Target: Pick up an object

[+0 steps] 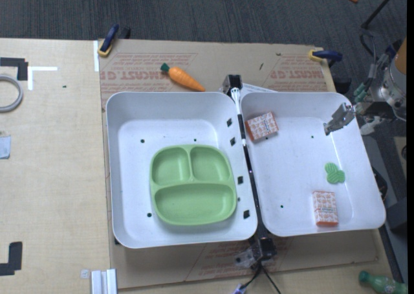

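The arm (394, 85) is cut off by the picture's right edge, so little beyond its wrist shows above the right bin (362, 157). The claw (339, 118) hangs over that bin's far right rim, too small and blurred to tell how its fingers stand. A green bottle (381, 281) beyond the right bin's near corner is cropped at the bottom edge. The print on the two small boxes (262, 126) (325, 208) in the right bin is too small to read.

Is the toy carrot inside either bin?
No, the carrot lies on the cardboard behind the left bin, outside both.
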Robot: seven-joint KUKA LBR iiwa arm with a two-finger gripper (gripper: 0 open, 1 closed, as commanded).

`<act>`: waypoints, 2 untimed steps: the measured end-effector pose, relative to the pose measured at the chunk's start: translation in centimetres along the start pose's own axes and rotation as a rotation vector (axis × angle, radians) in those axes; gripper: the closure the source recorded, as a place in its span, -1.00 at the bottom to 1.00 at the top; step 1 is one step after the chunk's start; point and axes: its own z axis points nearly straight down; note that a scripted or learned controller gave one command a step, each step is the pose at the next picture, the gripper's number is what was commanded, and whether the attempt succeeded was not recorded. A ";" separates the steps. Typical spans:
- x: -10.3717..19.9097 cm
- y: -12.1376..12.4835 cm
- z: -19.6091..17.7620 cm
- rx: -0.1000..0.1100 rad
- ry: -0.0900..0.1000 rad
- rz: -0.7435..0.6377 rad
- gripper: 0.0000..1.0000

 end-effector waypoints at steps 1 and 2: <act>-3.1 -3.5 13.2 0.000 0.001 -0.106 -1.00; -1.7 -6.8 18.6 -0.001 0.001 -0.270 -1.00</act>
